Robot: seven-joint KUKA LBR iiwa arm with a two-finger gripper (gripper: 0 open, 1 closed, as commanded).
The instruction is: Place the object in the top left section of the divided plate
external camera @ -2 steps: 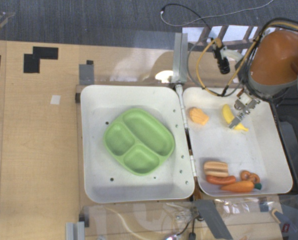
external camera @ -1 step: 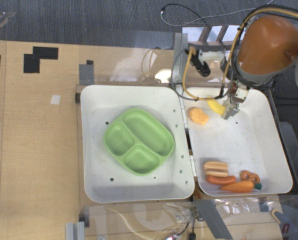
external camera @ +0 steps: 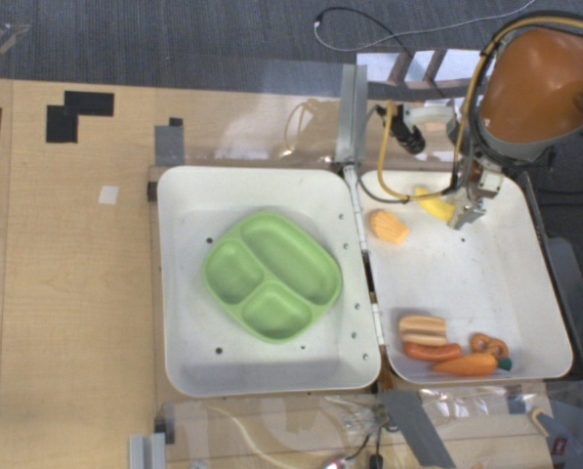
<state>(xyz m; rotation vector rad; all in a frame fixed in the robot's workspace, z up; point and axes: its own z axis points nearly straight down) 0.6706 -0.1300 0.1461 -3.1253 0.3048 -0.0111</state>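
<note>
Grey arm (external camera: 540, 86) low over right bin (external camera: 486, 272), fingers (external camera: 464, 213) beside yellow piece (external camera: 433, 204), grip unclear.

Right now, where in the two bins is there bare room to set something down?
Left bin: bare floor all round the green divided plate. Right bin: its middle is free, between the orange piece and hot dog. Crowded: the near edge, with carrot and pretzel, and the far corner around the tool.

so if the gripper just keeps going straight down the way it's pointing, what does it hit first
Probably the bare floor of the right bin, just beside the yellow object. The gripper points down there, though depth is unclear.
</note>
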